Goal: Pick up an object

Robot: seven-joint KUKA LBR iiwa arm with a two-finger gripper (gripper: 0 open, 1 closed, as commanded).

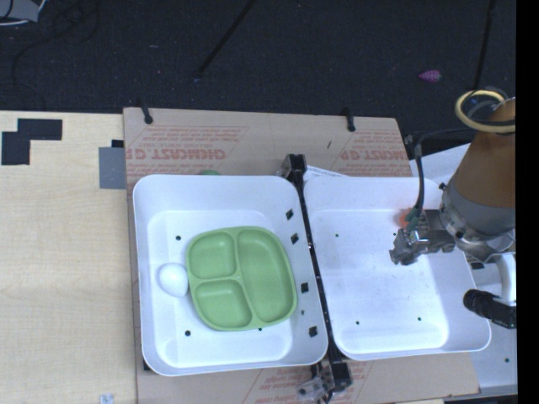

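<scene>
Hand hovering over right bin, toward its far right side; grip state impossible to tell. Lying in left bin: green divided plate at centre, white egg-shaped object touching plate's left edge. Both bins sitting side by side on worktop.

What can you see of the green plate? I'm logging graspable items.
The green plate is a pale green, plastic-looking tray, rounded, split into three compartments by raised ridges. It lies flat, face up, in the left bin, slightly rotated. A small white ball sits against its left edge.
</scene>
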